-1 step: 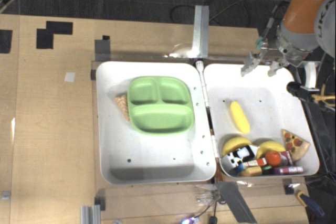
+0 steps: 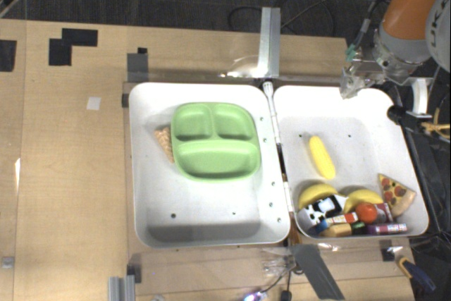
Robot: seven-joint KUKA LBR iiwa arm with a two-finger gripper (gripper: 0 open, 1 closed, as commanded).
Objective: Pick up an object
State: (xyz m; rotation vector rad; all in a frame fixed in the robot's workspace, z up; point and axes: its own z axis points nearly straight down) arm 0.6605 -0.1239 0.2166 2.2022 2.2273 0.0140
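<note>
The pincer (image 2: 352,84) hangs from the grey arm (image 2: 416,3) above the far right corner of the right bin (image 2: 366,109); how its opening stands cannot be told, and nothing shows in its hold. Nearest the pincer, toward the camera and slightly left of it, a yellow corn-like piece (image 2: 322,156) lies alone on the bin floor, well apart from everything else. It looks light, rigid and smooth, probably slippery; a hold across its narrow middle seems best. Farther from the pincer, at the bin's near edge, lies a crowded heap: bananas (image 2: 317,192), a pizza slice (image 2: 394,192), a red ball (image 2: 366,211) and small toys touching one another. Farthest from the pincer, in the left bin (image 2: 151,222), rests a green divided tray (image 2: 213,139).
</note>
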